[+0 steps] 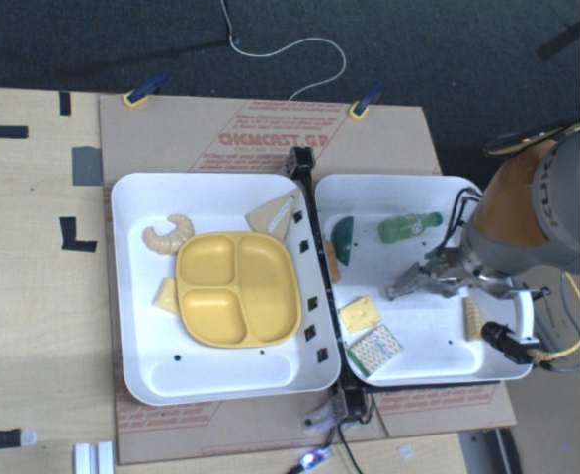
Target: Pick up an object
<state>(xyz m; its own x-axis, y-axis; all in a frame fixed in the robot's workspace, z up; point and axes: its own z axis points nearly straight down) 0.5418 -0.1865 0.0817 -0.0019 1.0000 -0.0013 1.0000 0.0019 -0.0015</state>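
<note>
In the right bin (pixel 438 358), my gripper (pixel 400 288) hangs low over the white floor and points left. Nothing shows at its tip. A green bottle (pixel 408 227) lies on its side just above and behind it. To its lower left sit a yellow cheese-like block (pixel 360 314) and a checkered packet (pixel 374 348). A dark green piece (pixel 342 233) and a small orange piece (pixel 331 255) lie by the bin's left wall. A tan wafer (pixel 471 316) rests to the gripper's right, beneath the wrist.
The left bin (pixel 131 265) holds a yellow divided plate (pixel 238 286), a beige curled piece (pixel 168 233), a cream wedge (pixel 275 213) and a yellow wedge (pixel 166 296). A black divider (pixel 314 265) separates the bins. Bare floor lies between gripper and cheese block.
</note>
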